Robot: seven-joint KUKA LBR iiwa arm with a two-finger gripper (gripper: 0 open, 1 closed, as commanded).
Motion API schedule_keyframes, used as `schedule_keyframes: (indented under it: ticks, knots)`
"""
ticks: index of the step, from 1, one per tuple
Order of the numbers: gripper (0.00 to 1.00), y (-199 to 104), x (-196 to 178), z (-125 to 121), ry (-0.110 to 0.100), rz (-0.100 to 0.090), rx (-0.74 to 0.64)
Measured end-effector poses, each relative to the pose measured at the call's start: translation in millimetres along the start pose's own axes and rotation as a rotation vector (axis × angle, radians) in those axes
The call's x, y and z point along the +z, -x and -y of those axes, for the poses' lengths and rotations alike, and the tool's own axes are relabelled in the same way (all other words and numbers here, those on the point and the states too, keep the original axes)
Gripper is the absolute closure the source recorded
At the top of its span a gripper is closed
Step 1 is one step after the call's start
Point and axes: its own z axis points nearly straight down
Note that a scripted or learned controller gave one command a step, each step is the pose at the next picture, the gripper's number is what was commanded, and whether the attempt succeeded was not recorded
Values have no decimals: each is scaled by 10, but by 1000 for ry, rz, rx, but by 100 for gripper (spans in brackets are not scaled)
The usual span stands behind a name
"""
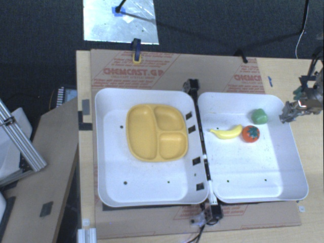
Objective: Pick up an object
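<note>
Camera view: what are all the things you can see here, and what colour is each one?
Bins: two, white, side by side on the bench.
Divided plate: one, yellow, three compartments, in the left bin.
Banana: one, yellow, in the right bin, just left of the tomato.
Tomato: one, red-orange with a green top, in the right bin.
Green object: one, green, roundish, in the right bin, above the tomato.
Cardboard sheet: one, brown with red print, under the bins.
Shiny sheet: one, silvery, on the dark floor at the top.
Gripper: one, grey, at the right edge of the right bin, holding nothing that I can see.
</note>
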Motion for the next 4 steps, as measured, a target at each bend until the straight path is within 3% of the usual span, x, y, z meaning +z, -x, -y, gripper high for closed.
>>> schedule_keyframes:
  ticks: [1,4]
  knots:
    - [100,-570,151,48,-6,-3,-3]
    - [100,-2036,113,313,-6,-4,-5]
